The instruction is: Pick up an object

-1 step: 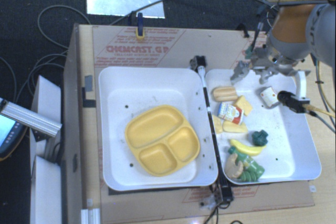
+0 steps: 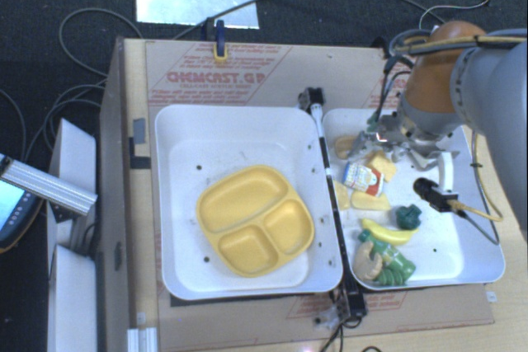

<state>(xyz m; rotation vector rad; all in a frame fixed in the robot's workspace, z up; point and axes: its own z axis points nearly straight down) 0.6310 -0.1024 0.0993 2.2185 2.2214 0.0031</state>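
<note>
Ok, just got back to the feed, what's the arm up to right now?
The grey arm with the orange band has reached into the right white bin, its gripper low at the far side among small toy food pieces. Beside it lies a small white carton with a red and blue label; a yellow toy banana sits nearer the front. The yellow three-compartment plastic tray rests in the left white bin.
</note>
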